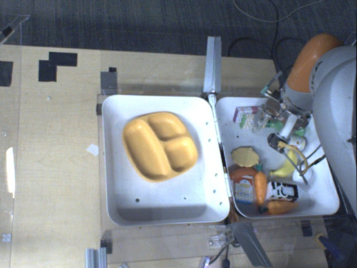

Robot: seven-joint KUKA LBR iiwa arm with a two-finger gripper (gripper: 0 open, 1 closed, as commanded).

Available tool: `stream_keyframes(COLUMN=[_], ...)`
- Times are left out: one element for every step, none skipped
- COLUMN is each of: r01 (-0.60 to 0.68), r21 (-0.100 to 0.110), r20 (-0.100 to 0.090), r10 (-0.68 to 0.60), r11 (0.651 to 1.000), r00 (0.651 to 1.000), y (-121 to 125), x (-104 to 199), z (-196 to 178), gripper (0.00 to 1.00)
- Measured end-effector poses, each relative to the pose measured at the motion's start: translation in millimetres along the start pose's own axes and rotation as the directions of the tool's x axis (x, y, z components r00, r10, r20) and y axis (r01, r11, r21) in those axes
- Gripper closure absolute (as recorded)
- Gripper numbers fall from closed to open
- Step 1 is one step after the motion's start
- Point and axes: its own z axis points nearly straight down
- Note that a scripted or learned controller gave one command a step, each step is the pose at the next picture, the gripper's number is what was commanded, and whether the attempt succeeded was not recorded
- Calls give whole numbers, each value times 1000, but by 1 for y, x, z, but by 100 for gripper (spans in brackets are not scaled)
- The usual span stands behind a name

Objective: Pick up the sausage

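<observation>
Gripper (277, 118) over far end of right bin (329, 202); open or closed, cannot tell. Sausage (279, 207) against near wall, just beside carrot (260, 187). Risk: closing on carrot instead, or skidding off against wall, given crowding. Counted: one sausage, one carrot, one banana (285, 166), one yellow tray (160, 145).

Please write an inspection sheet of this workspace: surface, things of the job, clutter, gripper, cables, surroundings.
Surface: wooden bench bearing two white bins; left bin holds a yellow three-part tray.
Job's things: an orange-brown sausage-like item lies at the right bin's near edge; identity uncertain.
Clutter: carrot, burger-like toy, banana, red can, black-and-white packet, small box.
Gripper: gripper low over the right bin's far part; finger state unclear.
Cables: black cable on the carpet.
Surroundings: dark carpet behind the bench.
</observation>
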Motion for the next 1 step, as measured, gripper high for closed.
stream_keyframes(r01=[-25], r21=[-68], r20=[1], r10=[25], r11=[997], r00=[1000], y=[1], x=[23], z=[-96], gripper=[0])
